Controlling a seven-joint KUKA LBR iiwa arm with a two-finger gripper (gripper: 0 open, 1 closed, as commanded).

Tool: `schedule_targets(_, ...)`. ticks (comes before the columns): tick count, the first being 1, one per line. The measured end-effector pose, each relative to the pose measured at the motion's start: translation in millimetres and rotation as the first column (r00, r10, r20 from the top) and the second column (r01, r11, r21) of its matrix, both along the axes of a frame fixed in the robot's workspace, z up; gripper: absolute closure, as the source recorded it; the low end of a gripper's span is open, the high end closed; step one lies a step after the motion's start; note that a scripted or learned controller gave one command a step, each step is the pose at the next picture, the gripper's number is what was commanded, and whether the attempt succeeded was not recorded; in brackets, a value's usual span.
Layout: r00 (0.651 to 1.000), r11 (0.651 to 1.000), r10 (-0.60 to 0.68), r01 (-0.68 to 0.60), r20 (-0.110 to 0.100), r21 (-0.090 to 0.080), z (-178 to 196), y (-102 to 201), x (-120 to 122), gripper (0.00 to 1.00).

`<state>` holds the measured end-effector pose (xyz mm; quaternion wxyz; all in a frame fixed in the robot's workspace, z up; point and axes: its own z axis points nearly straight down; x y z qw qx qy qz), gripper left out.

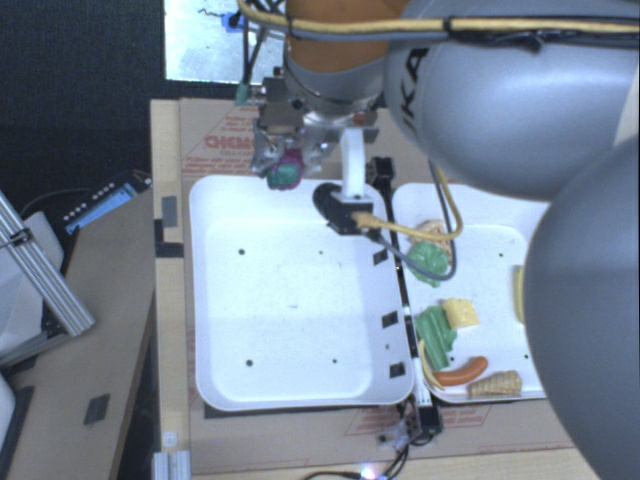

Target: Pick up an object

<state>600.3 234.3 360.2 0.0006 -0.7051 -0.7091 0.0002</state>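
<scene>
**Small toy held at the far rim of the left bin**

The grey arm (500,78) reached across from the right, over both white bins. The left bin (290,368) lay bare of objects on its floor; the right bin (500,243) held several small toy foods. The gripper (287,163) hung over the left bin's far edge, its fingers closed on a small green-and-magenta object (286,173). The object looked light and probably smooth plastic, likely slippery, so a squeeze across its middle seemed the safest hold.
</scene>
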Motion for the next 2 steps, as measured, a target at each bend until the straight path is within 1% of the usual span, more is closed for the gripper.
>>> schedule_targets(1, 1.0, 1.0, -0.001, 0.001, -0.001, -0.001, -11, 0, -38, 1.0)
schedule_targets(2, 1.0, 1.0, -0.016, 0.016, 0.001, -0.004, -23, -118, -45, 1.0)
